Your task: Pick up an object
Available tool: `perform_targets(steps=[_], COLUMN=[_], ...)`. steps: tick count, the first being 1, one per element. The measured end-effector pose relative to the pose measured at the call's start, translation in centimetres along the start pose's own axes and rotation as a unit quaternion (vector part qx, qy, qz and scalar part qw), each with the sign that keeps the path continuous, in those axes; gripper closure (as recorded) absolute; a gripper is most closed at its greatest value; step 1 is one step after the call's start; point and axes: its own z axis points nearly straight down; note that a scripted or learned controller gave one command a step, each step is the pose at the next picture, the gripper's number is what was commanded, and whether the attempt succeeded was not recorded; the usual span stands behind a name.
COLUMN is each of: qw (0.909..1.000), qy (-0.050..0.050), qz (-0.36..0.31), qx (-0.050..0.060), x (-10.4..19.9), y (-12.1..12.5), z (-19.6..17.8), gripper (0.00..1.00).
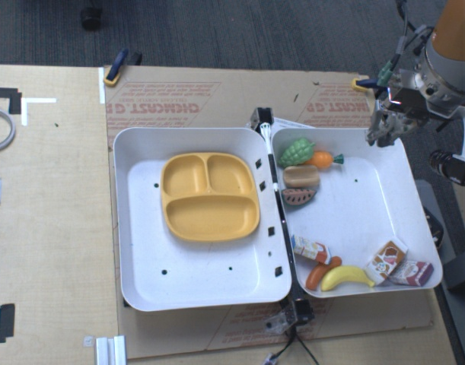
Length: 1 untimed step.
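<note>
The gripper point(382, 134) hung over the far right corner of the right bin point(384, 204), and whether it was spread I cannot tell. It held nothing visible. The toy food lay apart from it: green vegetable point(296, 152) at the bin's far left, banana point(346, 277) at its near edge, probably scattered for separate picking.

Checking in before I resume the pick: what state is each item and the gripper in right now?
Gripper: above the right bin's far right corner, nothing seen between its fingers.
Yellow divided plate: flat in left bin, right way up.
Banana: lying in right bin, near edge.
Small cartons: lying down beside the banana.
</note>
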Motion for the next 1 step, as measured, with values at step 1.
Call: perform_targets(steps=[1], qw=[1.0000], qy=[-0.001], qz=[-0.002], qx=[0.000], x=[0.00], y=[0.08], z=[-0.93], gripper=[1.00])
